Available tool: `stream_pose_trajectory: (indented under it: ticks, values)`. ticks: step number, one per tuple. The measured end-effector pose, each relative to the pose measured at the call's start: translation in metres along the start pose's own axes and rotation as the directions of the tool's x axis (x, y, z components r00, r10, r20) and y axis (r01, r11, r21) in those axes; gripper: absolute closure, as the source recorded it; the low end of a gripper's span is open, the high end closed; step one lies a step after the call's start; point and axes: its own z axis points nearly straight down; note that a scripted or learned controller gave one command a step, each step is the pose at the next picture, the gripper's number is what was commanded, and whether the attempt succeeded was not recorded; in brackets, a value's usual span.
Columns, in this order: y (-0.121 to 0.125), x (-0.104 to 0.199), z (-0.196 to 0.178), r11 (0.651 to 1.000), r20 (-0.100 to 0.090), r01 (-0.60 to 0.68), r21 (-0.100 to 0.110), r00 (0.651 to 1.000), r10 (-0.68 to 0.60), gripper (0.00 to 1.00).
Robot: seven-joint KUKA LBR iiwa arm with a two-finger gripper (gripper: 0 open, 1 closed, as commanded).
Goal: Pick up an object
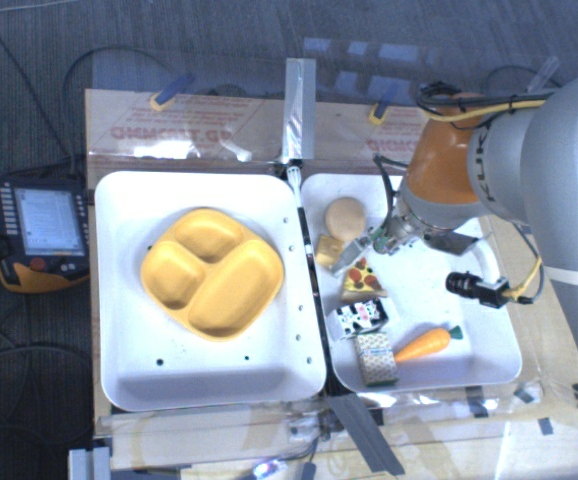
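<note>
My gripper hangs low in the left part of the right bin, at the end of the grey arm with its orange band. It sits just below a round tan bun and just above a toy pizza slice. Nothing visibly hangs from it. Further toward the front lie a black-and-white patterned piece, a small patterned block and an orange carrot.
The left bin holds a yellow divided plate. A black fitting with a cable hangs off the arm over the right bin. A teach pendant lies to the left of the bench.
</note>
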Motion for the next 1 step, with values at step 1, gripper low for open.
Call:
stream_pose_trajectory:
  ticks: [1]
  values:
    - [0.0018, 0.0003, -0.0073, 1.0, -0.003, -0.001, -0.002, 1.0, 0.001, 1.0]
